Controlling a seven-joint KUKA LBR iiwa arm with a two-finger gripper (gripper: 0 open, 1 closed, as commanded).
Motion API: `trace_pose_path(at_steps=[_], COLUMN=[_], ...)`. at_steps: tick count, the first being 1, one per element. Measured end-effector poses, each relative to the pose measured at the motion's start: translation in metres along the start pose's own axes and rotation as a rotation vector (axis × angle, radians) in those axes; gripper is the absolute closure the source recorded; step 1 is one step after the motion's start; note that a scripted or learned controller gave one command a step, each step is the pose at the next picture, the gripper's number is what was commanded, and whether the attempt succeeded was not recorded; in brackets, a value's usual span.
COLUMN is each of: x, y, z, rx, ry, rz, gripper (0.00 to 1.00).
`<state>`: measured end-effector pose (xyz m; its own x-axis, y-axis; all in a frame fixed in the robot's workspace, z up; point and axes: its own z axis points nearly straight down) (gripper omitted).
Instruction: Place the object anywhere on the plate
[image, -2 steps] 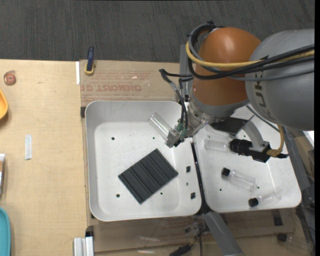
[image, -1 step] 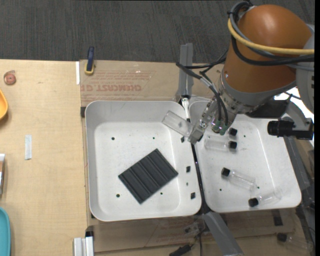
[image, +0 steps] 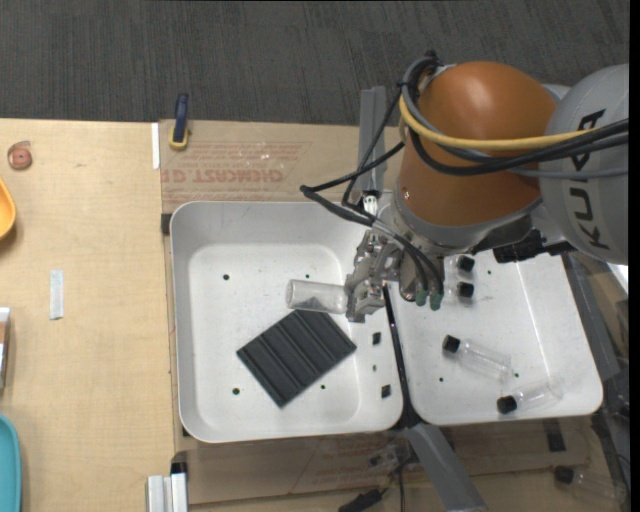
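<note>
Near the centre of the frame we see the gripper (image: 362, 296) over the right part of the left bin (image: 200, 400), w/ the grey arm (image: 480, 140) and its orange band filling the upper right. A clear vial (image: 316, 294) lies on its side just left of the fingers (image: 356, 304), touching or almost touching them; we cannot tell if the fingers are closed on it or apart. The dark ribbed plate (image: 297, 354) lies tilted just below the vial, in the same bin. In the right bin (image: 585, 395), lower right, approx. two more clear vials (image: 478, 354) lie near each other.
</note>
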<state>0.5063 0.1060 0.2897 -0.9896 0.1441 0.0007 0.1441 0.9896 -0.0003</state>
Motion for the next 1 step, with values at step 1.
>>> trace_pose_path(at_steps=[1], x=[-0.0001], y=[-0.0001], z=[-0.0001], rx=[0.0], ry=[0.0], rz=[0.0], gripper=[0.0])
